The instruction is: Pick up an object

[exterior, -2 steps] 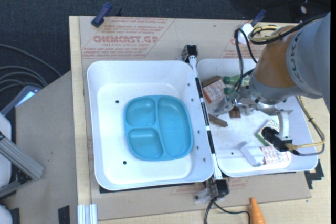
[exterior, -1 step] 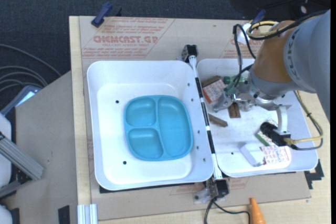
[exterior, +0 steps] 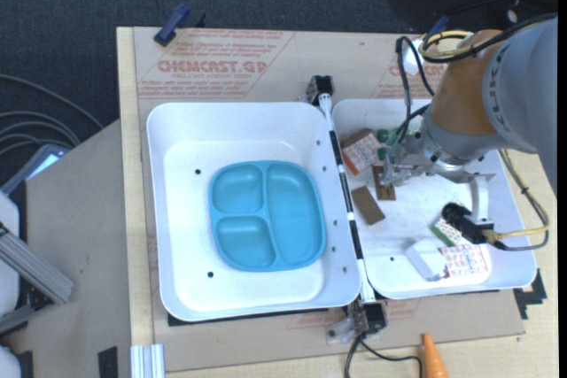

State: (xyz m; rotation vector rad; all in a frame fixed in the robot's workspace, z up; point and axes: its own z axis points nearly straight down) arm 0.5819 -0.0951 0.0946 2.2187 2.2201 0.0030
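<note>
The right bin (exterior: pixel 505 274) holds several small items. An orange and white packet (exterior: pixel 357 152) lies near its left wall, with a small green thing (exterior: pixel 386 136) just right of it. A flat brown piece (exterior: pixel 368 204) lies below them. My gripper (exterior: pixel 386 180) reaches down from the right, low over the bin floor between the packet and the brown piece. A small brown bit shows at its tip, and whether that bit is held is unclear. A white packet with red print (exterior: pixel 464 260) and a small white piece (exterior: pixel 423 258) lie near the front wall.
The left bin (exterior: pixel 168 137) holds a blue divided plate (exterior: pixel 266 214). The grey arm with its orange band (exterior: pixel 465 97) covers the right bin's back right part. A blue clip (exterior: pixel 171 25) lies on the bench's far left corner.
</note>
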